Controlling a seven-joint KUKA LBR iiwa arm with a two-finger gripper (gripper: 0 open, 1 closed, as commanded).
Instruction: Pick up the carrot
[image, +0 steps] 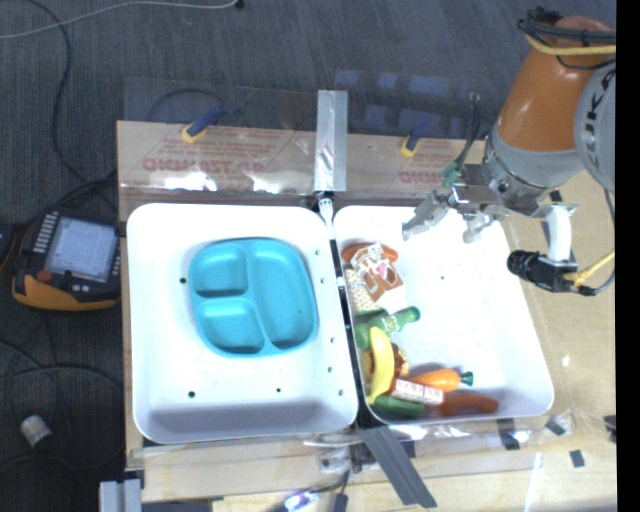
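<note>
- The gripper hung above the far part of the right bin, its two fingers spread apart with nothing between them.
- The carrot lay at the near end of that bin, well apart from the gripper, orange with a small green tip pointing right.
- It was short and tapered, lying roughly flat, and looked smooth and rounded, so it would probably roll or slip under a poorly centred pinch.
- A reddish-brown sausage-like item lay just beside it on the near side, and a red-and-white packet touched or overlapped its left end.
- A banana and a green bottle crowded the left of the pile, with a patterned snack packet further up.
- The likeliest failure was the fingers coming down on a neighbour, or closing on both carrot and sausage, because so little gap showed around it.
- A descent along the carrot's length rather than across it could push it into the bin corner.
- The left bin held a blue divided plate, away from the job.
</note>
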